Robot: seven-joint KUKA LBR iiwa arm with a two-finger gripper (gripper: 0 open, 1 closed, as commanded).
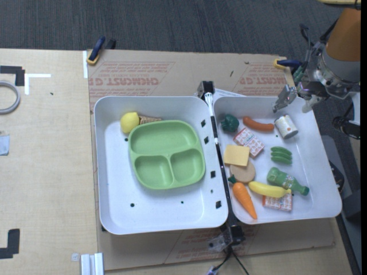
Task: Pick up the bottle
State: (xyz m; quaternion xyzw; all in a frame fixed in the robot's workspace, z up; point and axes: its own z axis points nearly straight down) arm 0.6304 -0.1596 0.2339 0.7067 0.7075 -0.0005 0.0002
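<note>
On the counter point(46, 171), the left bin point(109, 205) carries a green divided plate point(167, 154) with a lemon point(130, 121) at its ten o'clock corner. In the right bin point(321, 148), toy food crowds the floor: a carrot point(244, 200) at six o'clock, a cheese slice point(237, 155) near centre, a banana point(266, 189) lying against the green bottle point(287, 181), which rests on its side toward five o'clock, neck pointing right. A white can point(286, 126) sits at one o'clock, just below the claw point(285, 99), which hangs over the bin's far rim with nothing between its fingers; whether they stand apart cannot be told. The arm point(344, 39) reaches in from three o'clock. To take the bottle cleanly, the claw should likely travel toward five o'clock, pass the can, and close across the bottle's body, clear of the banana touching it.
</note>
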